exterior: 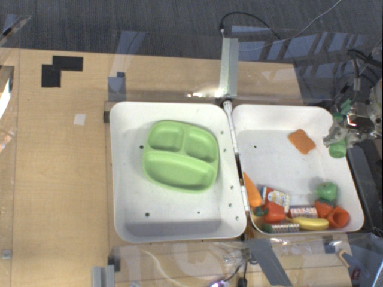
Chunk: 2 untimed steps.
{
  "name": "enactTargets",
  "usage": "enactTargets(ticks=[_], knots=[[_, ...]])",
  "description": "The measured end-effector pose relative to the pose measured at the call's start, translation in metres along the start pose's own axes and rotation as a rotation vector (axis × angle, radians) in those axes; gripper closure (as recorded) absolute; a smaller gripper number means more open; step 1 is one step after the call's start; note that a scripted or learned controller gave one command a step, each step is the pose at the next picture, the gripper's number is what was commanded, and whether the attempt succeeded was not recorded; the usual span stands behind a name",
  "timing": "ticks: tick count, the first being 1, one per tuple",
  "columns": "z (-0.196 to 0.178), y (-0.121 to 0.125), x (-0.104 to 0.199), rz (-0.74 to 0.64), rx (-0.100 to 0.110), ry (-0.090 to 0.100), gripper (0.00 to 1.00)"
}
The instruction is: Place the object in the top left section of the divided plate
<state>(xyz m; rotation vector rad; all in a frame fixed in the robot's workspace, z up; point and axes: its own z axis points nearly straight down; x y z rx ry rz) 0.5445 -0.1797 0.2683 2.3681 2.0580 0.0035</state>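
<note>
A light green divided plate (179, 155) lies in the left bin (128, 220), with two small sections along its far side and one long section nearer me. All three sections are bare. My gripper (340, 129) hovers at the right rim of the right bin (269, 124). Its two green-tipped fingers (337, 149) stand apart with nothing between them. An orange flat piece (301, 141) lies just left of the gripper, not touching it.
Toy food crowds the near end of the right bin: a carrot (252, 191), a green apple (327, 191), a yellow banana (309, 223), red and orange pieces (333, 214) and small boxes (279, 197). A metal post (229, 64) rises behind the bins.
</note>
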Motion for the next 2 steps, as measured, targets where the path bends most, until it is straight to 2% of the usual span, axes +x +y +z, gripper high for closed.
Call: enactTargets(ticks=[1, 2], knots=[[-0.051, 0.065, 0.027, 0.014, -0.001, 0.000, 1.00], [-0.073, 0.108, 0.010, 0.013, -0.001, -0.001, 1.00]])
